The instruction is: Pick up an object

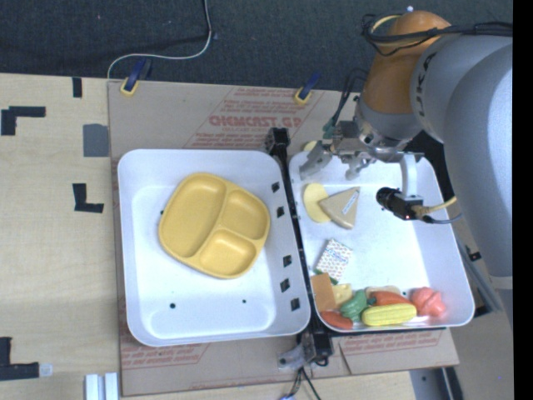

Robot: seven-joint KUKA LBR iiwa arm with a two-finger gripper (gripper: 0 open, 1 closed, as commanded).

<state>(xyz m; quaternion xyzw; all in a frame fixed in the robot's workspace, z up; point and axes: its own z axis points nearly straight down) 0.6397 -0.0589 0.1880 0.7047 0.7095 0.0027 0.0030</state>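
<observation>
The arm (450, 98), grey with an orange band, enters from the right and bends down over the far end of the right bin (433, 248). The bench (50, 223) carries a cardboard sheet (225, 119), clamped at its far edge, on which both bins rest. The left bin (137, 223) lies well to the left of the end effector and holds a yellow divided plate (215, 224).

The end effector (333, 158) hangs over the far left corner of the right bin; its metal fingers (312, 162) stand apart in a moderate spread, with nothing between them. Just below it, toward the camera, lie a yellow disc (312, 202) and a pale wedge (343, 205), touching each other. Further toward the camera lies a small white patterned packet (335, 259).

Along the near wall of the right bin, well apart from the end effector, sits a cluster of toy foods: an orange block (322, 288), a green piece (356, 302), a corn cob (389, 314), a red piece (331, 317) and a pink-orange piece (429, 300). Whether these pieces touch one another cannot be told throughout.
</observation>
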